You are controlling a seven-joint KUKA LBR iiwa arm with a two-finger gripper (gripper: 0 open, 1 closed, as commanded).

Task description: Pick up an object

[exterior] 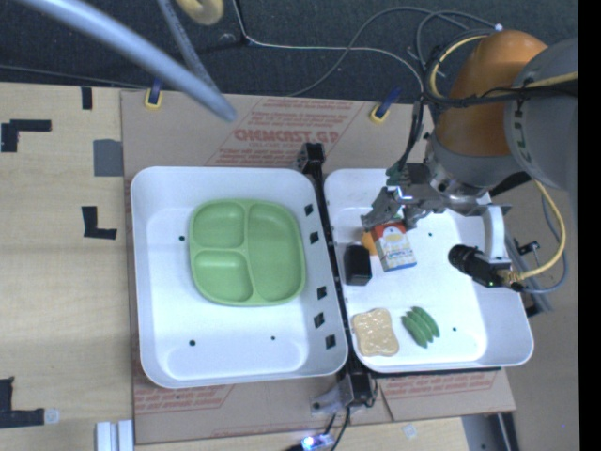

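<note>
Camera view, from above the bench point(56, 252): the end effector point(392, 216) hangs low in the right bin point(498, 336), right at the top of a small carton point(395, 249) with an orange and blue label. I cannot tell how it is set, nor if it grips the carton. Just beside the carton lies a black block point(357, 264); nearer the front are a tan cracker point(375, 332) and a green pea pod point(421, 326). The left bin point(160, 327) holds a green divided plate point(248, 252).

1 fixed camera sat above tabletop point(56, 252), looked down at slant, moderately near; both white bins point(150, 252) fit in frame, arm point(488, 92) entered from right.
</note>
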